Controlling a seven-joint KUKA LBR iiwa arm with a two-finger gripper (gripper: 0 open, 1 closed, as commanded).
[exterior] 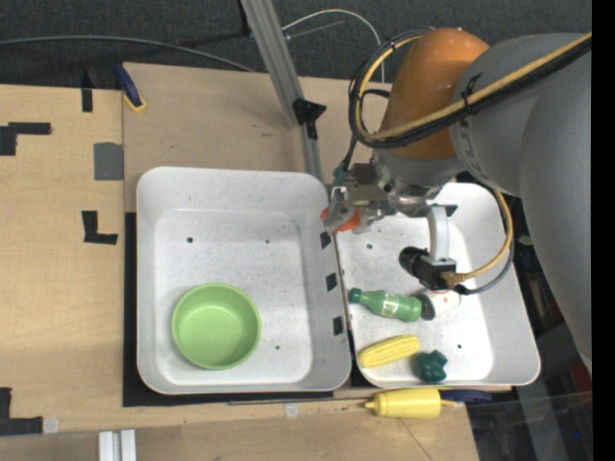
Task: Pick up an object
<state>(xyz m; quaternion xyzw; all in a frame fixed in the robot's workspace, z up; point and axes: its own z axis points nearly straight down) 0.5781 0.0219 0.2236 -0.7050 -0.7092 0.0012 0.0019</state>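
My gripper hangs low over the far left corner of the right bin, close to the wall it shares with the left bin. A small orange-red patch shows just under it; I cannot tell whether that is an object or part of the tool. In the right bin a green bottle lies on its side, with a yellow corn cob and a dark green piece nearer the front edge. A green bowl sits in the left bin's front part.
A yellow bottle-like object lies on the bench just outside the right bin's front rim. A grey pole slants down to the bins' far edge. The arm's bulk and black cable cover the right bin's far half.
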